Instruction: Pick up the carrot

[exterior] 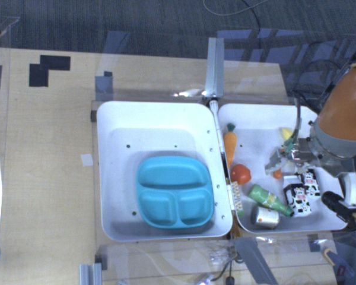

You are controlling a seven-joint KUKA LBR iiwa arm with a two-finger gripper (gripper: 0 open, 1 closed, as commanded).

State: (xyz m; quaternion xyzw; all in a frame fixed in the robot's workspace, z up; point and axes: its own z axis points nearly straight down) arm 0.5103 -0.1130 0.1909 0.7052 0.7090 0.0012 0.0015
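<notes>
Carrot [230,144] lies in the right bin [258,116], against its left wall, green top pointing away from camera; a red tomato [240,173] sits just beside its lower end; gripper [283,158] hangs over the bin's middle, well apart from the carrot and to its right; jaw state cannot be told; green bottle [270,198], metal can [264,217] and black-and-white carton [301,195] lie near the front; left bin [115,120] bears a blue divided plate [174,190]

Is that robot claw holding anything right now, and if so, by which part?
It cannot be told. The gripper hangs over the right bin, while the carrot lies apart from it by the bin's left wall, untouched.
</notes>
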